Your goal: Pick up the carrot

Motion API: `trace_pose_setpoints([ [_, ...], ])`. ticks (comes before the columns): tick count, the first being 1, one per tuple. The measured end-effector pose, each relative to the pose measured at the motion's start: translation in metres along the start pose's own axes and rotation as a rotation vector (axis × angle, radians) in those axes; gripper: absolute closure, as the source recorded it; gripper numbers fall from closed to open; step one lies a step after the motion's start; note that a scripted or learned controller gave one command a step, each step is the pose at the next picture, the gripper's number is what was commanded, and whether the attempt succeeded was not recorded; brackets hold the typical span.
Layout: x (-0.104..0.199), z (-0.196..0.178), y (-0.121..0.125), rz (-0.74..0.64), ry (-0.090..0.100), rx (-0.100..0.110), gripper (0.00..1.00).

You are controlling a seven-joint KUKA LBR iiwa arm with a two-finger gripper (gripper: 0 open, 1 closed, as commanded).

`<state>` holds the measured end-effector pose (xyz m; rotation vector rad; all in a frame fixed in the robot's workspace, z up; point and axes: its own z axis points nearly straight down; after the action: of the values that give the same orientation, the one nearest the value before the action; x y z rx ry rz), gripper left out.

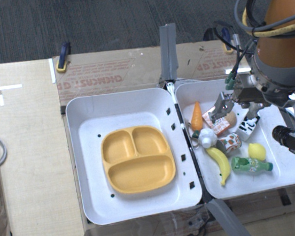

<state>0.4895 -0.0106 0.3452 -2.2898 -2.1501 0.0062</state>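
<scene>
From above, I count two shallow white plastic bins on the tabletop: the left bin (84, 166) carries one yellow three-compartment plate (138, 158). The right bin (292, 174) holds one tapered orange carrot (196, 115), one yellow banana (220, 163), one yellow lemon (256, 151) and one green bottle (251, 165). My pincer (238, 109) hangs spread open, gripping nothing. The carrot lies at its nine o'clock, near but apart.
</scene>
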Motion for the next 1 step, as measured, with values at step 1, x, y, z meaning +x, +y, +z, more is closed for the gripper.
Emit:
trace_pose_setpoints([
  [1,-0.0004,-0.0077,0.0008,-0.002,-0.003,0.003,1.00],
])
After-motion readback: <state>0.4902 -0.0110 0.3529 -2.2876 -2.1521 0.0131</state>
